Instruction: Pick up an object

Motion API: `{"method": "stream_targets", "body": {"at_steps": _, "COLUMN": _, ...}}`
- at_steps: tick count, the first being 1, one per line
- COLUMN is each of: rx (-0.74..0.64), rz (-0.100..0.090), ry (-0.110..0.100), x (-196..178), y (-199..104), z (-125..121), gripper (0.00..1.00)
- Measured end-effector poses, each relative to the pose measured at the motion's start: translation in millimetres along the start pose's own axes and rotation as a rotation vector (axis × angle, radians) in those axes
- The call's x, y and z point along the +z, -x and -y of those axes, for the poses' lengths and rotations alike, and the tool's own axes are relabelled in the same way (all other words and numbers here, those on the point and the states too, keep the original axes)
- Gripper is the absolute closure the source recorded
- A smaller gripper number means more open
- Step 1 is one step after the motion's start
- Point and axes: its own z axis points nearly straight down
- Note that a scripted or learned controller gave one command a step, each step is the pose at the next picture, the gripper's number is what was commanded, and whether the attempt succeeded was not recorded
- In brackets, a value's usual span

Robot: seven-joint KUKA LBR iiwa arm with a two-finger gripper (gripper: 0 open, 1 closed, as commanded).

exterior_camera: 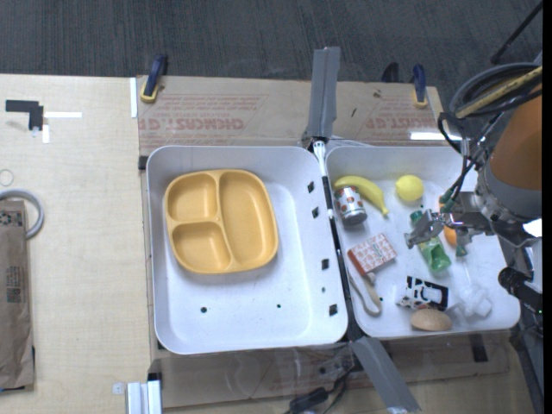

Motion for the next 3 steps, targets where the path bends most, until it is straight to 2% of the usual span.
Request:
{"method": "stream_targets", "body": {"at_steps": 1, "rx": 0.072, "rz": -0.001, "ry": 0.003, "x": 116, "y": 55, "z": -50, "gripper": 0.0}}
{"method": "stream_targets", "body": {"at_steps": 2, "rx": 0.077, "rz": -0.001, "ry": -0.001, "x": 110, "y": 56, "z": -49, "gripper": 1.0}}
{"method": "stream_targets", "body": {"at_steps": 3, "rx": 0.013, "rz": 0.0, "ry": 0.002, "x": 21, "y": 21, "z": -30, "gripper": 1.0}}
